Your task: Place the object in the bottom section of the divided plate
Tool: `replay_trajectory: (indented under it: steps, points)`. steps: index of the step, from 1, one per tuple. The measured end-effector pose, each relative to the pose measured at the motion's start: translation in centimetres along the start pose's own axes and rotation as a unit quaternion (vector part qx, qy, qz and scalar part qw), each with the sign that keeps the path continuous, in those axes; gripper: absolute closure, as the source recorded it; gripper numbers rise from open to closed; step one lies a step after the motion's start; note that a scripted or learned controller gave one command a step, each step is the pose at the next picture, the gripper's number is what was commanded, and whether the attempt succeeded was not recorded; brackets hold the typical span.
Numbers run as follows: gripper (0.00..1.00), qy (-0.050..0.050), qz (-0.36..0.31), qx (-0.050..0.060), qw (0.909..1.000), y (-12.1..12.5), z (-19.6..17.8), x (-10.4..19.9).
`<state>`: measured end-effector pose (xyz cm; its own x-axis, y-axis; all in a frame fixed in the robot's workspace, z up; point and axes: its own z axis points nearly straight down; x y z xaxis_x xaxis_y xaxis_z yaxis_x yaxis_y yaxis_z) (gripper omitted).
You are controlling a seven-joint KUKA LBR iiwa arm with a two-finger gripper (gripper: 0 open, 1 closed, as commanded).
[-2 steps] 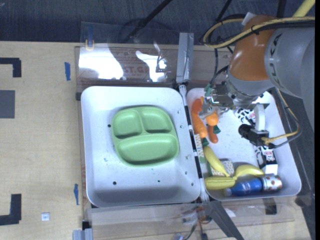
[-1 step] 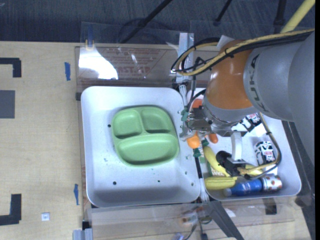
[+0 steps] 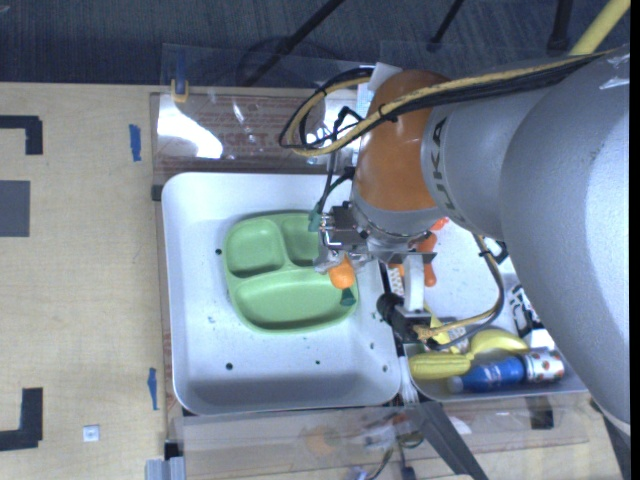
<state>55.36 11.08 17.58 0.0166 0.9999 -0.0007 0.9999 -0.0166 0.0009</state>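
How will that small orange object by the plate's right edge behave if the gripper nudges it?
The orange object looks small, so probably light and easily shoved. It sits at the rim of the green divided plate; a nudge could tip it either way. Its shape is partly hidden, so rolling is uncertain.

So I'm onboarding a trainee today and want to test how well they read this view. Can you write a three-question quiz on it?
1. True or false: the green divided plate sits in the left bin.
2. What colour is the small object at the plate's right edge, below the gripper?
3. Which lies in the right bin? A) a banana B) a spoon C) a mug

Key: 1 true; 2 orange; 3 A
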Motion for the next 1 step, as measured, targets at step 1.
replay_trajectory:
  steps: [1]
  points:
    - [0.00, 0.000, 0.000, 0.000, 1.0000, 0.01, -0.01, -0.03]
